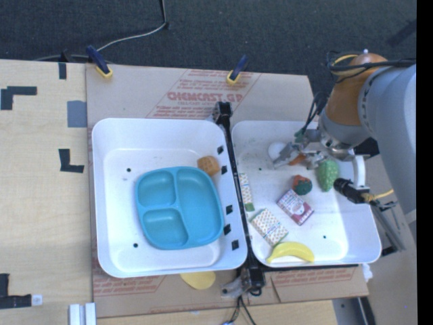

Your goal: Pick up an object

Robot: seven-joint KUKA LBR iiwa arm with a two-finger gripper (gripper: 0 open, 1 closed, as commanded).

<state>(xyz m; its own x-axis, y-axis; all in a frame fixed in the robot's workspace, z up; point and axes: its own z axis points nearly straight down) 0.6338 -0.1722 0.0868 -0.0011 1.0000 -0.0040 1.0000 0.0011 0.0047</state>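
Two white bins share our bench: the left bin (108, 181) carries a blue divided tray (179, 206) with a small brown lump (209, 164) at its upper corner, and the right bin (352, 242) holds the loose pieces we may choose from. Our arm (379, 107) reaches in from the right, and the gripper (298, 153) sits low over the upper part of the right bin. We cannot tell whether the jaws are apart or together, and we see nothing held between them. Just beside it lie a green lump (329, 172) and a small red-and-green fruit (302, 185); further down rest a red-and-white box (295, 206), a patterned box (269, 226) and a banana (291, 252). We judge this the approach step. Next, we need to settle on one nearby piece and close squarely on it.
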